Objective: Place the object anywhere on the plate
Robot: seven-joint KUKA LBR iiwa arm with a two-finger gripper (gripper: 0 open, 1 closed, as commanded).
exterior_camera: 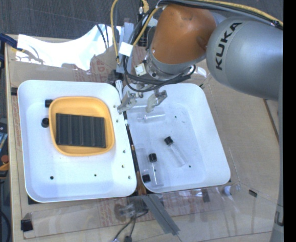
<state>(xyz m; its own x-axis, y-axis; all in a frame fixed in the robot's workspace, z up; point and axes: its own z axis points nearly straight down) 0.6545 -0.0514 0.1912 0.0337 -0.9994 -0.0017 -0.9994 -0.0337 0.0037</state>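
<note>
A yellow plate with a dark ribbed centre lies in the left bin. Three clear tubes lie in the right bin: one with a black cap in the middle, another black-capped one near the front left, and a faint one at the back. My gripper hangs over the back left corner of the right bin, just above the faint tube. Its fingers stand open with nothing between them.
Two small black pieces sit in the left bin beside the plate's left rim. The ridge where the two bins meet runs just left of the gripper. The arm's orange band and cables loom over the back of the right bin.
</note>
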